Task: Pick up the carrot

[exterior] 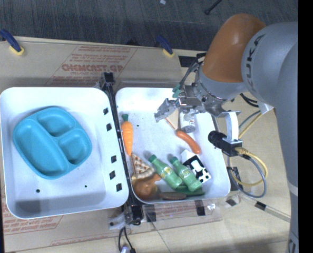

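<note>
The carrot (127, 135) is orange with a green top and lies lengthwise against the left wall of the right bin (146, 96). My gripper (176, 116) hangs over the upper middle of that bin, to the right of the carrot and a little farther back. Its two grey fingers (163, 111) are spread, so it is open with nothing between them. A clear gap separates the gripper from the carrot.
An orange sausage (189, 140) lies just below the gripper. Two green bottles (169, 174), a waffle-like wedge (140, 165), a brown piece (144, 186) and a black-and-white box (197, 172) crowd the bin's near end. The left bin (9, 194) holds a blue divided plate (51, 140).
</note>
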### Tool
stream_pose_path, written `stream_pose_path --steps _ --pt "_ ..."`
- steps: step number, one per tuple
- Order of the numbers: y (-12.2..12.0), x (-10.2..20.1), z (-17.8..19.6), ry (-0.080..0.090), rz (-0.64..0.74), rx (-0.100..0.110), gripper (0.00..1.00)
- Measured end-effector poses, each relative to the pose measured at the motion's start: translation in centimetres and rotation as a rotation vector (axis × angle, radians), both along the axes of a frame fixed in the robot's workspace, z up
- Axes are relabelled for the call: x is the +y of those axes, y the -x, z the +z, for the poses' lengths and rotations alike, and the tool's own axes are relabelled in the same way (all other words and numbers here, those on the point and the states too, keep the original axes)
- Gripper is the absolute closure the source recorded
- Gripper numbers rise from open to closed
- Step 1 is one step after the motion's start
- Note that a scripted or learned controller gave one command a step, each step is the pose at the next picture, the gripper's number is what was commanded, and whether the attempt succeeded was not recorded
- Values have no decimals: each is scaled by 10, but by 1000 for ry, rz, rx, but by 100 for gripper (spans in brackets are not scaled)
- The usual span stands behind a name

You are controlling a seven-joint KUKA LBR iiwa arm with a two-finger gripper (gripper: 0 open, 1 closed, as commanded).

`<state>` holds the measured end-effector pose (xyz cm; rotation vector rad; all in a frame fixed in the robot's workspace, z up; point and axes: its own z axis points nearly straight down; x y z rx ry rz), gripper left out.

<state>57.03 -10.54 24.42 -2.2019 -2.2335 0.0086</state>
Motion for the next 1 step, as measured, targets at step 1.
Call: stream_pose_path --steps 1 --pt "-61 7 -100 3 -35 9 0"
